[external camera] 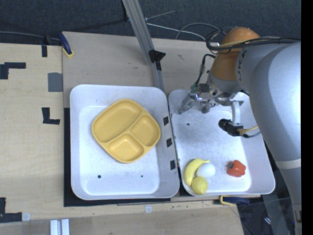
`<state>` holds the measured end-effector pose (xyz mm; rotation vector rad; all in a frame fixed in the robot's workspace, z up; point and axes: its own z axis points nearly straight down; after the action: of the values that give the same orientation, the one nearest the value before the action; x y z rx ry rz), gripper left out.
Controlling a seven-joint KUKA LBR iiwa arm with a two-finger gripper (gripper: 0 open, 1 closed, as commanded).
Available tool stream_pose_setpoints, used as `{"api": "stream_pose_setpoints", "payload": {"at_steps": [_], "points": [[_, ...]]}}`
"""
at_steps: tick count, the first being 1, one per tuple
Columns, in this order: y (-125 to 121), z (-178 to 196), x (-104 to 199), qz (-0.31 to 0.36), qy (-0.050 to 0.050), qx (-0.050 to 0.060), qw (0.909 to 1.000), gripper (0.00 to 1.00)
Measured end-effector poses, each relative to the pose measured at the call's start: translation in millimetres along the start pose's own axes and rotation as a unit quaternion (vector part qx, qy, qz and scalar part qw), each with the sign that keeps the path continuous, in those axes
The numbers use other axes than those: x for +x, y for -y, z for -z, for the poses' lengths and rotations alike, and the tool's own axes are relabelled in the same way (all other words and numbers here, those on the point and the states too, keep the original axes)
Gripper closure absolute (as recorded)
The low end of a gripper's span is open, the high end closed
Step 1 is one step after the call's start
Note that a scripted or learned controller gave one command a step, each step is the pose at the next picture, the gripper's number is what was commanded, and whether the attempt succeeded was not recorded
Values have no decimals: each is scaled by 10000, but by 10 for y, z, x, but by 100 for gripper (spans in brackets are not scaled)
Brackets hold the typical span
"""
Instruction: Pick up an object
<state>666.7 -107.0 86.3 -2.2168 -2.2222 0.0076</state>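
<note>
The grey arm [274, 92] fills the right side of the bench [29, 141], its orange band [230, 53] sitting above the wrist at the far edge of the right bin [259, 180]. Next in size, the left bin [80, 180] lies beside the right bin, their inner edges touching down the middle.

A yellow divided plate [126, 130] with three compartments rests flat in the left bin, nearer its far edge than its near one and turned at an angle to the bin's sides.

The gripper [195, 104] hangs over the far left corner of the right bin, close to the bin floor. Whether it is open or closed cannot be told, and nothing shows in it.

The small things sit along the near edge of the right bin, well apart from the gripper. A yellow banana [193, 168] curves in the near left corner, touching a white egg [207, 170] on its right. A lemon [199, 184] lies just in front of both, against the near rim. A small red pepper [236, 168] sits alone toward the near right corner, apart from that cluster.
</note>
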Motion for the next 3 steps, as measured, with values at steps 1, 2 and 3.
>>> {"api": "stream_pose_setpoints", "payload": {"at_steps": [1, 2, 3], "points": [[-5, 119, 7, 8, 1, -8, 10000, 100], [-12, 545, -4, -4, -7, -43, 10000, 100], [41, 1030, 70, 1, -7, -47, 10000, 100]]}}
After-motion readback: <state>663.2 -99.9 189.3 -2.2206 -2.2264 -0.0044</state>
